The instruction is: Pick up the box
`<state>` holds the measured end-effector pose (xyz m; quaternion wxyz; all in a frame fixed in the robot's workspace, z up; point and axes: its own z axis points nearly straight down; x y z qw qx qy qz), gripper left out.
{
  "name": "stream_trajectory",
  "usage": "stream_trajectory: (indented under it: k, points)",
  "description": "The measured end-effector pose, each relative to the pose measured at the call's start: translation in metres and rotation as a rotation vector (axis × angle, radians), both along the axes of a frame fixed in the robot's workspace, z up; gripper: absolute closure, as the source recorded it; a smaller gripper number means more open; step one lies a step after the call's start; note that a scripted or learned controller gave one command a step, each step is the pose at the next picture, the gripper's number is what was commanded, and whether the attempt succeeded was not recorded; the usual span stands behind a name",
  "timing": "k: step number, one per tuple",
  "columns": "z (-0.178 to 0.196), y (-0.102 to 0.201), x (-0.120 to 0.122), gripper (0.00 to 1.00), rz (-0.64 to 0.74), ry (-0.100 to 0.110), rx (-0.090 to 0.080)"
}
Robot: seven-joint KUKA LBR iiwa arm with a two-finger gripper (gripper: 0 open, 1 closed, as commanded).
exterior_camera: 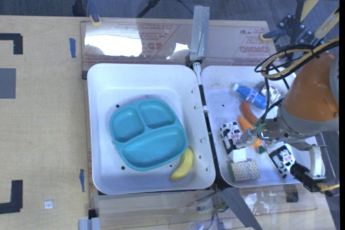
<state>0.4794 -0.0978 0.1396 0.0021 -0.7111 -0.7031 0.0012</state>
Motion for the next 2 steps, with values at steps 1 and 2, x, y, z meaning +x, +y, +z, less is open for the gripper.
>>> stream_trajectory:
  k: [1,2]
  points:
    - [-0.010,-0.028,0.001,0.00,-0.120,-0.004,-0.002]
    - [-0.011,-0.006,0.003,0.00,0.075,-0.010,-0.002]
